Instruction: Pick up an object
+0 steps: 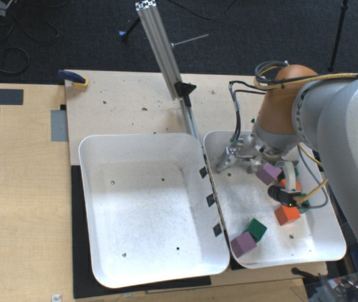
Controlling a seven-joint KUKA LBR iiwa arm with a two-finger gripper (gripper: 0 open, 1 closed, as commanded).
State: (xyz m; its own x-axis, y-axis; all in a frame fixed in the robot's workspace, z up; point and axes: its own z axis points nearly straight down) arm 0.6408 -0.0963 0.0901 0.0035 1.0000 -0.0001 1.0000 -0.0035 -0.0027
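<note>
Gripper (229,158) sits low in my right bin (330,253), close to its rear-left wall beside the divider; I cannot tell its grip state. Open floor lies toward the front. A purple block (268,173) lies just right of it, an orange cube (287,214) farther on, green (256,229) and purple (243,243) cubes touching near the front. The left bin (103,145) is smooth white plastic.

A robotics lab: 2 white bins (90,150), tripod legs (339,30), loose floor cables (2,49).
</note>
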